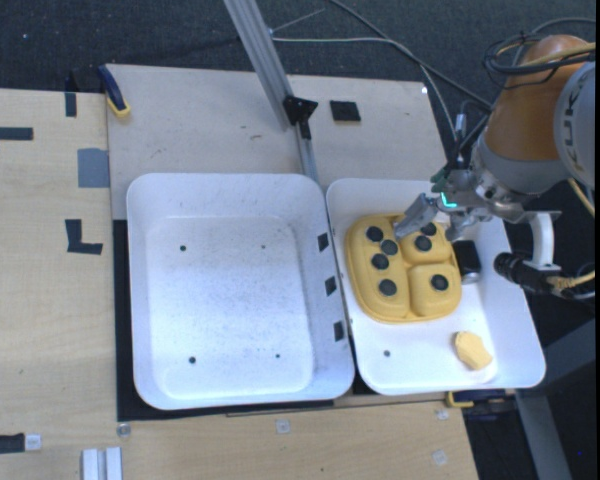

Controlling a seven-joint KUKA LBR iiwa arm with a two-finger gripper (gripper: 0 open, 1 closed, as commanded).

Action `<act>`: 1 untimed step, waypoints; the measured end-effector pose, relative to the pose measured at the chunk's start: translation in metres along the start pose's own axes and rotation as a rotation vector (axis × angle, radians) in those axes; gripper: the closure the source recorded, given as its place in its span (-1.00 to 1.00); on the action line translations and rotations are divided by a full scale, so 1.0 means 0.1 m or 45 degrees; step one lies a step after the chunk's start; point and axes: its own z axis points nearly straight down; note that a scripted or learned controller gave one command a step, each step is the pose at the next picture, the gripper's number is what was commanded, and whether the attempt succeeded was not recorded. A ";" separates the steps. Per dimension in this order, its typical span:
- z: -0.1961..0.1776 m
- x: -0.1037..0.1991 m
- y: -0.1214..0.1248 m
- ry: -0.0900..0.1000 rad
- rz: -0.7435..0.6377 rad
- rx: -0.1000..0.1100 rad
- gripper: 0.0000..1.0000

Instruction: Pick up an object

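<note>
Over the right bin, arm reaches in from the right; pincer sits at the upper right corner of a yellow tray studded with dark knobs. Fingers look spread, straddling the tray's edge, nothing lifted. Small yellow block lies apart, near the bin's lower right. Left bin sits beside it on the worktop.
</note>
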 end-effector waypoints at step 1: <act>-0.01 0.00 0.00 -0.001 0.000 -0.003 -1.00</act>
